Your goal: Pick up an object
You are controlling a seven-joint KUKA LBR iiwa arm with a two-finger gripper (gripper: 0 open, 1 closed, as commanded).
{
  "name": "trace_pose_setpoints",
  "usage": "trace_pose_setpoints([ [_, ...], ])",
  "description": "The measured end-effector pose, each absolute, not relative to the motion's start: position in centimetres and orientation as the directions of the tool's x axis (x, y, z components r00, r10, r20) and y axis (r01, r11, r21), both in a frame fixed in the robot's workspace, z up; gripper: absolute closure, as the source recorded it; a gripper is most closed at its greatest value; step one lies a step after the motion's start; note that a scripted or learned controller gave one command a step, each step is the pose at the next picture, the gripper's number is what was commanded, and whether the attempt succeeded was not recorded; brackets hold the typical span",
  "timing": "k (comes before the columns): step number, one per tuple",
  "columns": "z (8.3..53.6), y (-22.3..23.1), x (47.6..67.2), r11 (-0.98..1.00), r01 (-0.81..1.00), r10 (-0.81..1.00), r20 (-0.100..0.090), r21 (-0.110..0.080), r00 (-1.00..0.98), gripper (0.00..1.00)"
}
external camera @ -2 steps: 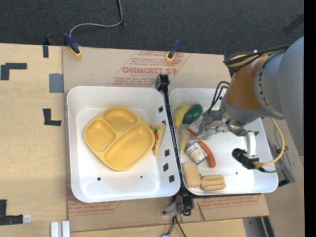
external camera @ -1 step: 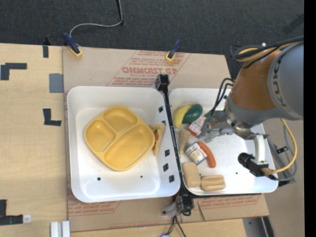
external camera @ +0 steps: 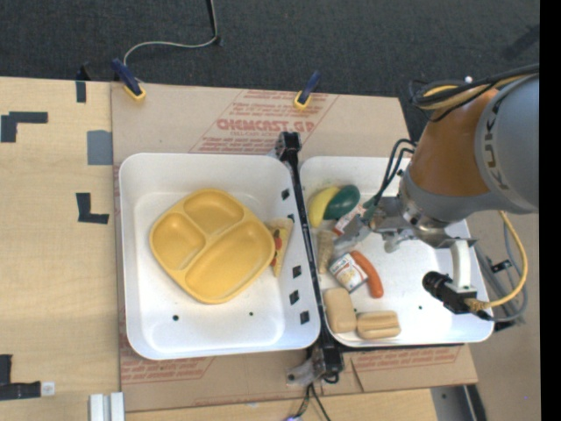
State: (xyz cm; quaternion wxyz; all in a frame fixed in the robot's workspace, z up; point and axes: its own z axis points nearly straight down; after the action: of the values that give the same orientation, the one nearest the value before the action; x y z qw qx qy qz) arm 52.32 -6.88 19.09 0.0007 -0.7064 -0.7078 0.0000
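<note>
Taking the right bin [external camera: 412,336] as the mark, its near edge holds two buns [external camera: 361,320], with a small can [external camera: 348,272] and an orange sausage [external camera: 371,275] just behind them and a banana [external camera: 319,203] against a green fruit [external camera: 343,198] at the far left corner. The tool [external camera: 355,226] hangs low between can and fruit; I cannot tell whether it is open or grips anything. With things crowded so close there, I judge it could nudge one aside or close on two, and so miss.

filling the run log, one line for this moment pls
gripper low in right bin | beside green-yellow toy | yellow tray in left bin
</note>
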Motion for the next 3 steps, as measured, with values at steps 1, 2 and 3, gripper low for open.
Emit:
trace_pose_setpoints([
  [1, 8.6, -10.2, 49.3, 0.000, 1.000, 1.000, 0.001, -0.001, 0.000, 0.00],
  [2, 9.6, -10.3, 49.4, -0.001, 1.000, 1.000, -0.001, 0.002, 0.001, 1.00],
  [3, 18.4, -5.0, 48.4, 0.002, 1.000, 1.000, 0.001, -0.001, -0.002, 1.00],
])
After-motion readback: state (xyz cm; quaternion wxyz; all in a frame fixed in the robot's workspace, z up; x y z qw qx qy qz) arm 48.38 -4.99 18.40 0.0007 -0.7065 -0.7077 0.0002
